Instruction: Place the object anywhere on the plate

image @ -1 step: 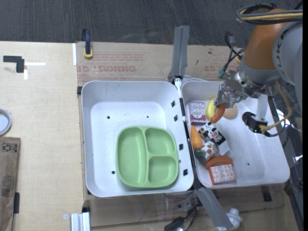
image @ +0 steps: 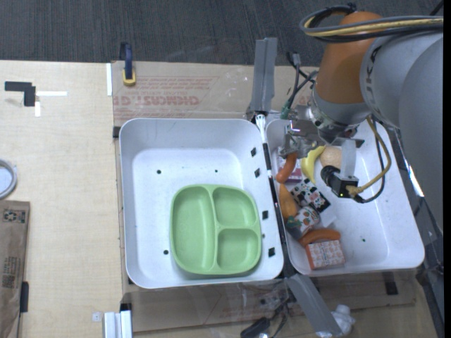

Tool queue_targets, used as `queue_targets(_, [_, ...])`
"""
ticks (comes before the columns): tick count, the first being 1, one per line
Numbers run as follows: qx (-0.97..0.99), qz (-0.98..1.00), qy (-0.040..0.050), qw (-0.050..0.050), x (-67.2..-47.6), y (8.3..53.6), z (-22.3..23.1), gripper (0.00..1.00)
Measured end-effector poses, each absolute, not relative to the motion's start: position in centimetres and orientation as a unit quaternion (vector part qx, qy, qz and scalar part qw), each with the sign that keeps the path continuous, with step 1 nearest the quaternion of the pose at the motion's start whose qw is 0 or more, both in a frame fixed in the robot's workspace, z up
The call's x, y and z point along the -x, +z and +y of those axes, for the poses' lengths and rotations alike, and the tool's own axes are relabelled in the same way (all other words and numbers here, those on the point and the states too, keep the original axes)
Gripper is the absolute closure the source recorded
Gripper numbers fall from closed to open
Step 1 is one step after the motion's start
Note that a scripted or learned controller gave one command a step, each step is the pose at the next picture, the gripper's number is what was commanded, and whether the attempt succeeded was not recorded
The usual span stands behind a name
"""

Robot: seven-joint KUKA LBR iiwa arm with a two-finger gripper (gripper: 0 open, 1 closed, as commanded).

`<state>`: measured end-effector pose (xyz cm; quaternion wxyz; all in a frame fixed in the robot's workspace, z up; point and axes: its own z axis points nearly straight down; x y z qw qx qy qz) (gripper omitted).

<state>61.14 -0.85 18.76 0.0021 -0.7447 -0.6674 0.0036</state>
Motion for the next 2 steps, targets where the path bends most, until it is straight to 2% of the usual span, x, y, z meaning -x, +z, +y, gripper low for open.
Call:
queue_targets(1, [0.712,-0.702,0.0037,0.002,-55.7,18.8,4.4,1.0])
queue_targets(2, [0.679,-0.735,0.0036,0.002,-52.4,21.8,9.2,1.0])
